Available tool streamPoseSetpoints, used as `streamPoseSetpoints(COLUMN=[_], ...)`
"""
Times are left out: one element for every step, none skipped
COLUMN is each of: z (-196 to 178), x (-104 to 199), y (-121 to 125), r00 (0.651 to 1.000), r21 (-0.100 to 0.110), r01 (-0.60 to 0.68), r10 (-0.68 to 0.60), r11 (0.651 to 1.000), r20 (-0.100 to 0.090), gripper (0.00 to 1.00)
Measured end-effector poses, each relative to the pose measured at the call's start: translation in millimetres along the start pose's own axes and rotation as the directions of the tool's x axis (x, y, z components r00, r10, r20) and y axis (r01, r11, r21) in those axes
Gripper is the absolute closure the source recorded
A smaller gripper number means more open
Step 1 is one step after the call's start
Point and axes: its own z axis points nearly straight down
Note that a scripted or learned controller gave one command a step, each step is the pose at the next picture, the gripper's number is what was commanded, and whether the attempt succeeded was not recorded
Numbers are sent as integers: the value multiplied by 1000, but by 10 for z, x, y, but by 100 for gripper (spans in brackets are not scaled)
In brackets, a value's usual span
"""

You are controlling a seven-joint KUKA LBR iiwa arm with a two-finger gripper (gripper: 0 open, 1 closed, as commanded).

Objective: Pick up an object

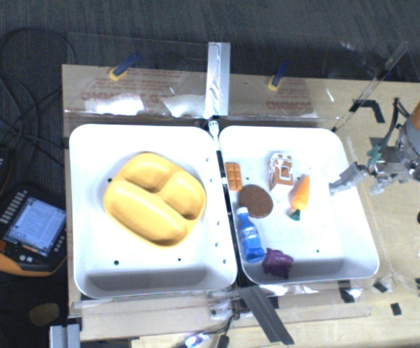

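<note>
Clearly, no object is held yet; the things to be picked lie in the right bin [355,216]. A carrot [300,194] lies nearest to the claw, with a small white and orange house-like toy [281,169] just beside it on the left. A brown round disc [256,201] lies in the middle, touching or almost touching a blue bottle [249,236] below it. A purple piece [276,262] rests near the front wall, and a small orange block [233,175] lies close to the dividing wall.

The claw [351,177] is seen at the right rim of this bin, above its edge, and nothing is seen between its fingers. It cannot be told whether the fingers are apart or together, because they are blurred and partly cut by the wrist parts.

For a good grasp, the carrot is judged the easiest choice: it is nearest and free space is left on its right side. The claw should be brought down across its narrow width, not along its length, and the house-like toy should be avoided.

The left bin [86,194] carries a large yellow soft thing [154,199]. Most of the arm is cut off at the right, and the height of the claw above the tabletop [398,296] cannot be judged
</note>
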Motion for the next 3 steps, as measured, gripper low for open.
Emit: streamPoseSetpoints(z=[1181,1645,1541], x=[-10,203,202], y=[741,486,498], r00=[1000,999,999], r21=[1,-11,-14], r01=[-5,33,33], r10=[5,-33,-33], r11=[1000,999,999], r20=[1,5,6], gripper=[0,0,100])
